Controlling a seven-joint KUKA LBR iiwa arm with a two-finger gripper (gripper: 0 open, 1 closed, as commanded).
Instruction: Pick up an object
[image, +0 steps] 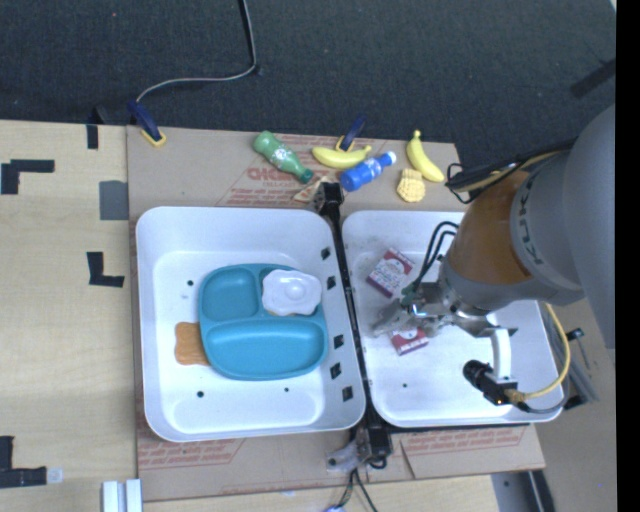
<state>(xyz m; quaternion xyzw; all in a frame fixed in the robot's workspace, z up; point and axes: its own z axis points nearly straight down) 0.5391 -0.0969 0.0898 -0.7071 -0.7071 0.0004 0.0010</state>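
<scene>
Down in the right bin (520, 405), the claw (412, 313) hangs low over a small red-and-white packet (408, 343), with a second red packet (389, 271) lying just behind it. Whether its fingers are spread or pressed together I cannot tell, since the wrist and cabling blur them, and nothing shows pinched between them. Both packets lie flat and apart, probably so either may be taken alone. The left bin (160, 300) bears a blue divided tray (262, 335) with a white lump (291, 291) on its corner and a tan piece (187, 344) beside it. Toy bananas (340, 155), a green bottle (283, 156) and a blue bottle (366, 171) lie beyond the bins.
</scene>
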